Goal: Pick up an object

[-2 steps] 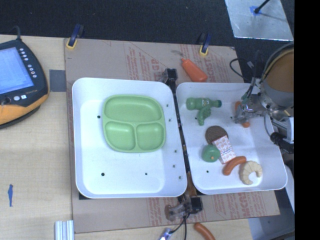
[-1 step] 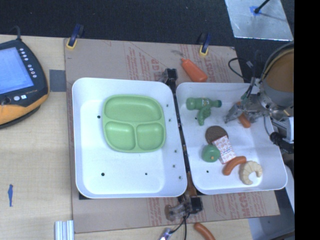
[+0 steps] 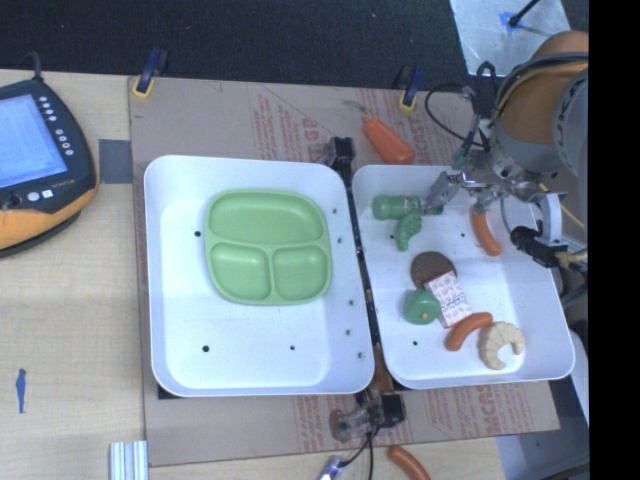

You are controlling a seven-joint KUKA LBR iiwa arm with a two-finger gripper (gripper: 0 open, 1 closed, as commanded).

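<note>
Far left on the table [image 3: 70, 298]: a handheld control pad [image 3: 38, 163] with a blue screen and orange-grey casing, and below it a small blue mark [image 3: 21, 389]. A brown cardboard sheet [image 3: 250, 118] lies under both bins, clipped at its far edge by two blue-yellow clamps [image 3: 148, 71].

Left bin [image 3: 180, 358]: a green divided plate [image 3: 268, 245] with three compartments, sitting flat in the far half of the bin.

Between the bins, black brackets [image 3: 342, 151] at the far end and near end. An orange carrot-like toy [image 3: 387, 140] lies on the cardboard just beyond the right bin. Another orange piece [image 3: 408, 460] lies on the cardboard at the near edge.

Right bin [image 3: 535, 363]: a green toy vegetable [image 3: 403, 216] in the far left part. Nearer, a brown round piece [image 3: 431, 266], touching a red-white wrapper [image 3: 446, 295], with a green round toy [image 3: 421, 307] just beside it. An orange sausage [image 3: 467, 330] next, then a pale croissant-shaped toy [image 3: 500, 344] at the near right. A second orange sausage [image 3: 486, 234] lies in the far right part.

The tool [image 3: 465, 192] hangs over the far part of the right bin, fingers spread, one finger tip [image 3: 438, 194] just beside the green toy vegetable, the other close to the far sausage. Nothing sits between the fingers. The grey arm with its orange band [image 3: 545, 88] comes in from the right.
</note>
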